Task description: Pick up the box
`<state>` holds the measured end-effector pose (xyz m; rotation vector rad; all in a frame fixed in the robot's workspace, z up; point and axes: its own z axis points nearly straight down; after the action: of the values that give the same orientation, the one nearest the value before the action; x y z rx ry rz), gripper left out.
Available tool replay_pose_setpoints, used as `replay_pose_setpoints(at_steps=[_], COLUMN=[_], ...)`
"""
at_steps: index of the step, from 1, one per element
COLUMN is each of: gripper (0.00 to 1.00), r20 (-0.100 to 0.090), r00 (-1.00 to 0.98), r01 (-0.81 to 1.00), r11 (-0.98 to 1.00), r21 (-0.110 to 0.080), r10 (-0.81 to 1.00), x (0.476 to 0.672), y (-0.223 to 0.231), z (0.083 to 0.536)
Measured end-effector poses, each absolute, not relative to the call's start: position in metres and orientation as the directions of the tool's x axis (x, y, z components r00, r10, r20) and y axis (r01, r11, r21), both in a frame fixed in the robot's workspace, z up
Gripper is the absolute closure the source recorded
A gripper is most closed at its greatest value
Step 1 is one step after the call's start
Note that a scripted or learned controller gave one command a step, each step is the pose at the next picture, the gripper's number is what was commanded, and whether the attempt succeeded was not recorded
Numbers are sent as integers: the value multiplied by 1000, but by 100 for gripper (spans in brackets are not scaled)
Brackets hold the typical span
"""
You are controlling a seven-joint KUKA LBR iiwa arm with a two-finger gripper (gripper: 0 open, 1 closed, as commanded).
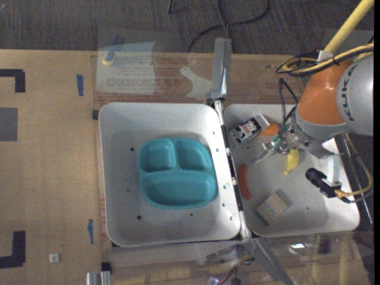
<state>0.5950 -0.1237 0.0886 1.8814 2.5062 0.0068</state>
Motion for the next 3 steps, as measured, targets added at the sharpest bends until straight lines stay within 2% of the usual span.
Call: replay_pose_setpoints(at_steps=[1,2,3], gripper=[0,0,0], r20=[1,-3,-2], r00=[-401,-448,-416], r01=[916,894,909], r11=[401,448,416], r21=[1,4,3], r10=[916,894,909], x=[538,576,521], y=[-102,-124,-104], z=[136,220,91])
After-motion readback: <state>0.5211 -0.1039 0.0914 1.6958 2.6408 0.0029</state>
